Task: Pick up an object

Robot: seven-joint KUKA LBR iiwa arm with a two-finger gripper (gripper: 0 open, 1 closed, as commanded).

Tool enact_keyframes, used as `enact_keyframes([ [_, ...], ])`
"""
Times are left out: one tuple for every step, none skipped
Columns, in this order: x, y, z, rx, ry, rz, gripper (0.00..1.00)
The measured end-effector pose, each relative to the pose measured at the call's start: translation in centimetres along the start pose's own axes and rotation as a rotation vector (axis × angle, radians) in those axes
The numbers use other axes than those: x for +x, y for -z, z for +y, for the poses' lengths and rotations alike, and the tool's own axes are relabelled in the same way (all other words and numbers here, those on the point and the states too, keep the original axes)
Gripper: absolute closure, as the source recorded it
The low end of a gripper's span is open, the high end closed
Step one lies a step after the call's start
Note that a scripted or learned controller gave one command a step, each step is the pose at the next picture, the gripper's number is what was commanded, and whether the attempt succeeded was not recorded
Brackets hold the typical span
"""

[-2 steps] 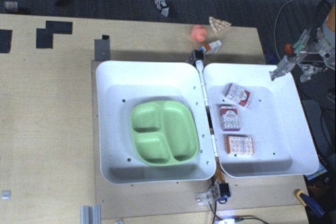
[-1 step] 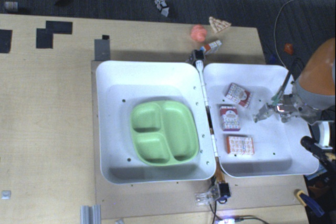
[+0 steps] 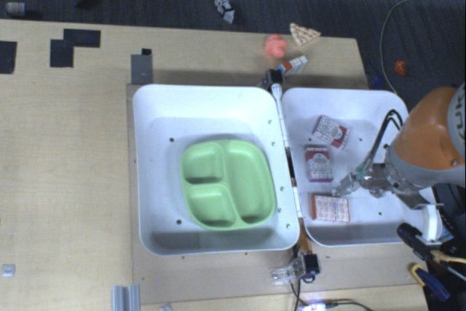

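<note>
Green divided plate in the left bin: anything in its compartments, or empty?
Empty. The green plate lies flat in the left bin, and all three compartments show bare green.

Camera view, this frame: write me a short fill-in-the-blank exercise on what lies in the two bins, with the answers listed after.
1. The green divided tray lies in the ____ bin.
2. The right bin holds ____ small red-and-white packets.
3. The gripper hovers over the ____ bin, beside the packets.

Missing words: left; three; right
</note>
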State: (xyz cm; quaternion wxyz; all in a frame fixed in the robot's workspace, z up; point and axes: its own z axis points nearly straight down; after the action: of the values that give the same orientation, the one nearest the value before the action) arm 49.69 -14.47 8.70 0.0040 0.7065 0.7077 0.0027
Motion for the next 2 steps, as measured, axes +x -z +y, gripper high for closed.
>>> enact_keyframes([
  [0.0, 1.2, 0.2, -0.007, 0.001, -0.002, 1.0],
  [7.8, 9.8, 6.4, 0.004, 0.004, 0.003, 1.0],
])
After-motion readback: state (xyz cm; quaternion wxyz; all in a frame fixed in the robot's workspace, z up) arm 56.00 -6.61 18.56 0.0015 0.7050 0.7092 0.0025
